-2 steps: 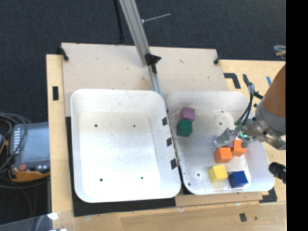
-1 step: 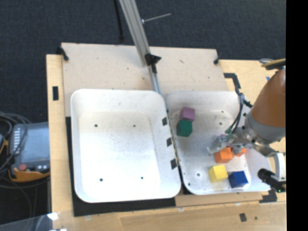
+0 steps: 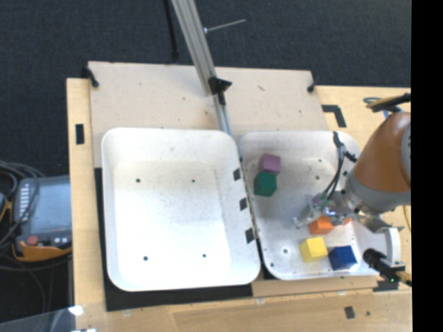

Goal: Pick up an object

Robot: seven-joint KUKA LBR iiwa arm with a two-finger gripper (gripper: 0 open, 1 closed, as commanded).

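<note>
The arm [image 3: 384,164] comes in from the right, its orange band showing above the wrist, and its gripper [image 3: 324,211] hangs low inside the right bin [image 3: 291,147]. The jaws sit just over an orange block [image 3: 321,225] — whether they are apart, together or clamped on it, I cannot tell, since the wrist and cables blur that spot. The orange block lies near the front of the right bin, partly covered by the gripper from above.

Just in front of it sits a yellow block [image 3: 313,248], and beside that, toward the right front corner, a blue block [image 3: 342,257]; these two are nearly touching. Further back in the same bin, well apart from the gripper, a purple block [image 3: 270,163] rests against a green block [image 3: 265,183], the green one nearer the front.

The left bin [image 3: 173,206] lies alongside, its right wall meeting the right bin's left wall. Both bins rest on the surface [image 3: 159,95] — a pale board with a slanted metal rail [image 3: 194,33] rising from its back edge.
</note>
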